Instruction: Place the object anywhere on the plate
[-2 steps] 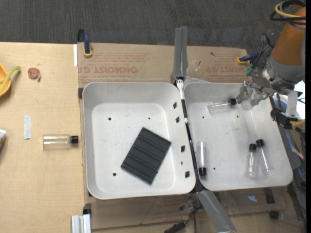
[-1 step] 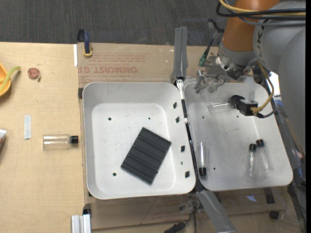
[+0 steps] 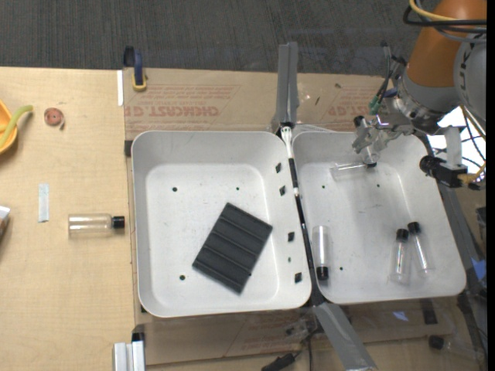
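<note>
A dark ribbed rectangular plate (image 3: pixel 233 247) lies tilted on the floor of the left bin (image 3: pixel 155 161). In the right bin (image 3: pixel 448 280), one clear vial with a black cap (image 3: pixel 319 250) lies against the left wall. Two more such vials (image 3: pixel 401 252) (image 3: pixel 418 246) lie side by side at the right. A faint clear vial (image 3: pixel 348 170) lies crosswise near the back of this bin. My gripper (image 3: pixel 369 158) hangs low over that vial's right end, and whether it touches the vial is unclear.
The grey arm with its orange band (image 3: pixel 445 41) comes in from the upper right, with cables beside it. On the bench left of the bins lie a clear bottle (image 3: pixel 94 223), a small white strip (image 3: pixel 43 203) and a yellow item (image 3: pixel 8 126).
</note>
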Controlling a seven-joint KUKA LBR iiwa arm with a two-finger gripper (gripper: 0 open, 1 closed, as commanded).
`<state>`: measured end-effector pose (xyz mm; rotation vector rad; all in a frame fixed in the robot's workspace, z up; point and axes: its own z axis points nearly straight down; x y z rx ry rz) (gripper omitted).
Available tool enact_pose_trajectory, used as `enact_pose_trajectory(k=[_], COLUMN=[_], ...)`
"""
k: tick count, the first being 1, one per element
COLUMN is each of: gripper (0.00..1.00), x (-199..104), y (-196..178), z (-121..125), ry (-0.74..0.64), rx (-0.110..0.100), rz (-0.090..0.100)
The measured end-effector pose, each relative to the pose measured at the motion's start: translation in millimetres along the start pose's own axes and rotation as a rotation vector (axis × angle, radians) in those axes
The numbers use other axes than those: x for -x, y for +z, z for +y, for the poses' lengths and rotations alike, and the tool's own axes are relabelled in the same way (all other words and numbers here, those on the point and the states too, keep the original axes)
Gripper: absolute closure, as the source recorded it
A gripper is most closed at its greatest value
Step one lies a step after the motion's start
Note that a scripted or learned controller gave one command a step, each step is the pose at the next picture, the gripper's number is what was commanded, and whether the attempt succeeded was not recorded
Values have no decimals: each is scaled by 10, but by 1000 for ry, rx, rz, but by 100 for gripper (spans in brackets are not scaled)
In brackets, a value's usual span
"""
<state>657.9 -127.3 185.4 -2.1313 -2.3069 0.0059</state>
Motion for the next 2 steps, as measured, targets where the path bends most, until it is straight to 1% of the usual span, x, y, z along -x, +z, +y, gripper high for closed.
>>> enact_pose_trajectory(k=[1, 2], gripper=[100, 0], x=[-1632, -1631], y=[-81, -82], z=[13, 13], ry=[12, 12], rx=[1, 1], rz=[1, 1])
